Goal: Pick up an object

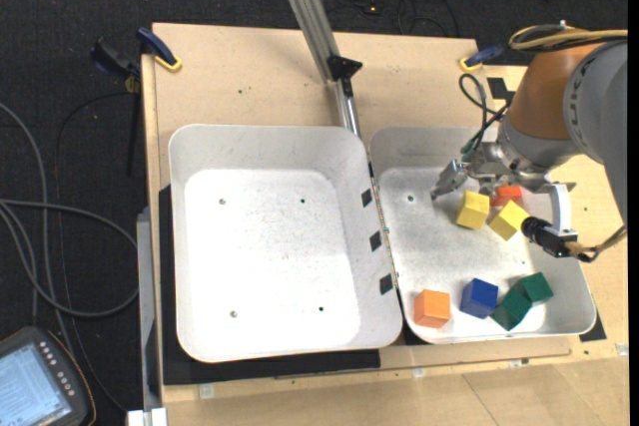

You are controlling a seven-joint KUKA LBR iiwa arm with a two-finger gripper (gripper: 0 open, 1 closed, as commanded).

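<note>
The arm (569,105) reaches low into the right bin (419,214). Its gripper (469,177) sits just beside two yellow blocks (473,211) and a red block (507,196); I cannot tell its grip, and nothing looks lifted. Orange (431,307), blue (480,297) and green blocks (524,299) lie near the front wall, so the pickup seems undone.

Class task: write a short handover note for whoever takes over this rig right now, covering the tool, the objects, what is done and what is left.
Tool: low in the right bin, beside two yellow blocks and a red block; grip state unclear.
Near the front wall: orange block, blue block, two green blocks.
Done: nothing visibly lifted.
Left: grasp and lift one object.
</note>
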